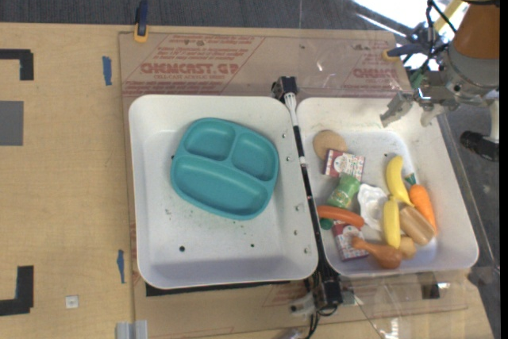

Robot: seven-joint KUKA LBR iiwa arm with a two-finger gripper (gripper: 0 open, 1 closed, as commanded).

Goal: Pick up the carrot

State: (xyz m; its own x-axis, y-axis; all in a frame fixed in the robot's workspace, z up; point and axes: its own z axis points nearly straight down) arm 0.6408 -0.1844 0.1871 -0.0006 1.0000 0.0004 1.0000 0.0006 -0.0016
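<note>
Starting at the near edge of the right bin, a heap of toy food is seen. A brown drumstick lies at the front, with a small red packet just beside it. Two bananas lie behind them, one after the other. A red sausage and a green can lie to their left, with a red and white box and a potato farther back.

The carrot is found on the right side of the heap, near the bin's right wall. Its orange body points toward the near edge and its green top points away. It is touched by the bananas on its left, and a brown bread roll is pressed against its lower end.

The left bin is taken up by a blue plate, which is not needed.

Farthest back, the jaws are held open above the far right corner of the right bin, with nothing between them.

For a good grab, the jaws should probably be brought down over the middle of the carrot and turned across its width. The bananas and the roll could be caught by mistake, so a careful, narrow grip is likely needed.
</note>
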